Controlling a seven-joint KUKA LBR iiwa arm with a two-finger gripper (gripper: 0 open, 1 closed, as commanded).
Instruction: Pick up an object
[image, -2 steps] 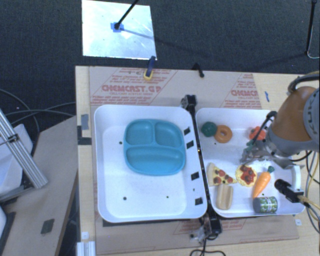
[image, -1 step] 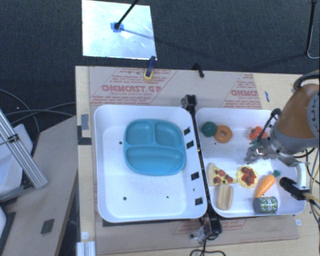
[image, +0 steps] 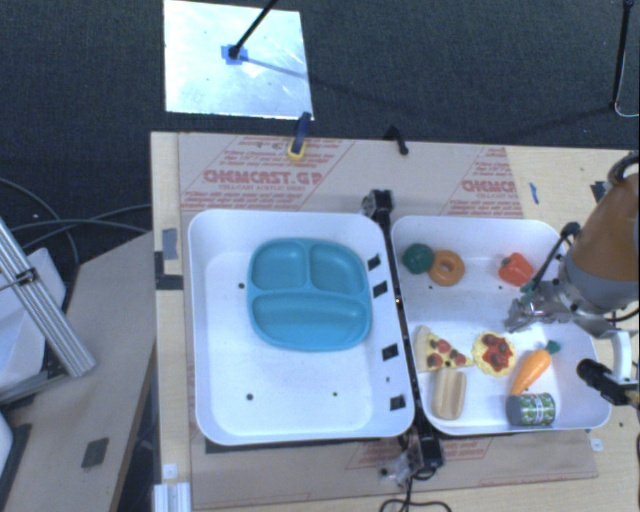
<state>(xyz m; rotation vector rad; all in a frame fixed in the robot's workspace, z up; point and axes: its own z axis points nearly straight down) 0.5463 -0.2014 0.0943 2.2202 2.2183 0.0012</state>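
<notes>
My end effector (image: 522, 312) hangs low in the right bin (image: 470, 228); whether it holds anything I cannot tell. The carrot (image: 531, 370) lies just near of it, so I should centre over it before descending.

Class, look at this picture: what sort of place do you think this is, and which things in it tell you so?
Probably a robot lab test bench, not a kitchen. A robot arm reaches over two white bins; the food, such as the carrot and pizza slice, looks like toys; loose cables trail at the left.
</notes>
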